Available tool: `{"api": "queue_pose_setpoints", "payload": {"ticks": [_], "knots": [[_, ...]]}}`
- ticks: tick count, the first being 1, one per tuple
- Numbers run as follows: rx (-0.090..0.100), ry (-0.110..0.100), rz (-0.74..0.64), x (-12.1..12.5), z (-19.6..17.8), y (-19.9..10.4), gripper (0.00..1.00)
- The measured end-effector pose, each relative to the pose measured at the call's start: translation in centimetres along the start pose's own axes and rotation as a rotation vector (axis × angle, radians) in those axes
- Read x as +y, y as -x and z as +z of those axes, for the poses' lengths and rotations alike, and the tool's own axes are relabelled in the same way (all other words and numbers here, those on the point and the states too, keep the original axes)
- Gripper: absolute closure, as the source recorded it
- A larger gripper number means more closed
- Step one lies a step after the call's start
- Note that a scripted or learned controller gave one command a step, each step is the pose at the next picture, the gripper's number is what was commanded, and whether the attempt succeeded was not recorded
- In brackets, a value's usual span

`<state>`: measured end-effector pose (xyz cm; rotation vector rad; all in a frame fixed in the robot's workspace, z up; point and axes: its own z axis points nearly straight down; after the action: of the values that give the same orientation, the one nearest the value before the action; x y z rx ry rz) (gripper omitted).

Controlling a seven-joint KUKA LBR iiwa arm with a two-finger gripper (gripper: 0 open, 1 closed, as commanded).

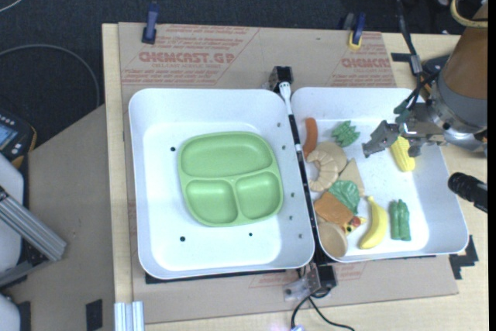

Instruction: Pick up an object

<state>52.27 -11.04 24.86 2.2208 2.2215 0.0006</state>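
The right bin [434, 244] holds several toy foods: a red sausage [311, 134], a green leafy piece [346, 132], a tan croissant [325, 160], a banana [377, 225], a green pod [399, 219] and a small yellow piece [402, 156]. My gripper [395, 145] hangs over the upper right of this bin, reaching in from the right. Its fingers stand open, one on each side of the yellow piece, which still looks to be lying on the bin floor. Nothing is lifted.
The left bin [147, 128] carries a green divided plate [230, 176]. More toys crowd the right bin's left side: a second leafy piece [346, 192], an orange-brown block [333, 208] and a tan shell [333, 240]. A black rail [294, 143] separates the bins.
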Motion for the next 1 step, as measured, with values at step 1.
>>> {"api": "queue_pose_setpoints", "payload": {"ticks": [1], "knots": [[0.003, -0.014, 0.001, -4.76, 11.45, -1.31, 0.0]]}}
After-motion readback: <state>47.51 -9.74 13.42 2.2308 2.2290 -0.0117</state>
